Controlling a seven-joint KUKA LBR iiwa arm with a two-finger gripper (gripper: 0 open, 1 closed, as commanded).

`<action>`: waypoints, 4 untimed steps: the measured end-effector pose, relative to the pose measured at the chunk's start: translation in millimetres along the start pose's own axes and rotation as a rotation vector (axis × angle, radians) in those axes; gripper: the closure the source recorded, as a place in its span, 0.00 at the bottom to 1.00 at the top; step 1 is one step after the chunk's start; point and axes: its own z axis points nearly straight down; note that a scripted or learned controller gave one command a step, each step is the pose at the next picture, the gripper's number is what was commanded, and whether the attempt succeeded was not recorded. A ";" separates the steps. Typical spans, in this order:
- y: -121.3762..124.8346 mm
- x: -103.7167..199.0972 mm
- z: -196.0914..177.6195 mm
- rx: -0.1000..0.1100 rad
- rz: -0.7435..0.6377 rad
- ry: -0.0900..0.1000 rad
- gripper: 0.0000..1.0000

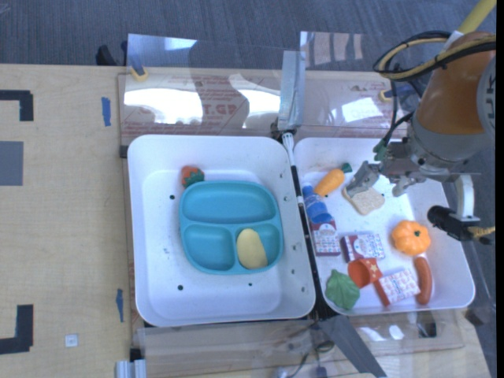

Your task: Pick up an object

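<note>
Toast-like pale slice of toy bread (367, 201) lies in the upper middle of the right white bin (457, 294), right of centre in the frame, just beneath the end effector (364, 181); it looks the likeliest target. Whether the end effector is wide, narrow or gripping, I cannot tell. Loose toys crowd this bin for picking: an orange carrot-shaped piece (330, 182), a small orange pumpkin (410, 237), a green leafy toy (342, 289). Left of it, a blue divided plastic tray (213, 239) holds a yellow lemon-shaped toy (251, 248). Entering from the right edge, the grey and orange arm (453, 105) angles down and leftward, wrist low over the bread.
</note>
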 end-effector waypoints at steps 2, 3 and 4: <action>-62.3 -22.6 93.5 -0.024 0.163 -0.007 1.00; -62.2 -23.0 93.2 -0.025 0.163 -0.008 0.00; 23.6 -19.0 106.2 -0.025 0.017 -0.004 0.00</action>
